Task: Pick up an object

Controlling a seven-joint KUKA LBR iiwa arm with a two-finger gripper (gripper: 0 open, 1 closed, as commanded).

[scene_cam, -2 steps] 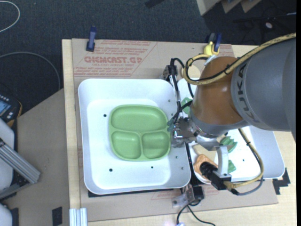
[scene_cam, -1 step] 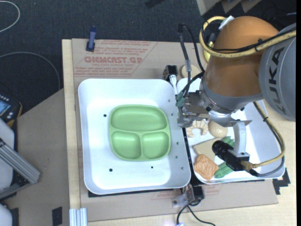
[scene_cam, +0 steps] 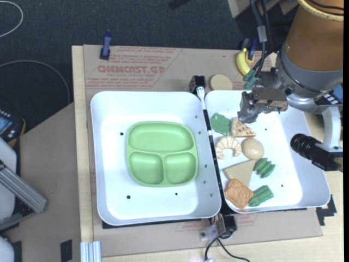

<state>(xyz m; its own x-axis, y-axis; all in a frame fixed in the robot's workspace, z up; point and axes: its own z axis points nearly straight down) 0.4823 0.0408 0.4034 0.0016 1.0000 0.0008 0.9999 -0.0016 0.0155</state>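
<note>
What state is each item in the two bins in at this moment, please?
Green tray: upright in left bin, compartments bare.
Croissant: lying loose in right bin.
Waffle wedge: lying flat just below the claw.
Bread roll: resting beside croissant.

Red print on the cardboard sheet (scene_cam: 133, 67) under the bins, roughly "CHEMCAST GP", smaller lines illegible

The right bin (scene_cam: 305, 192) lies open toward three and five o'clock. Toy food crowds its nine o'clock side: croissant (scene_cam: 228, 146), bread roll (scene_cam: 252, 148), green leaf (scene_cam: 220, 123).
</note>
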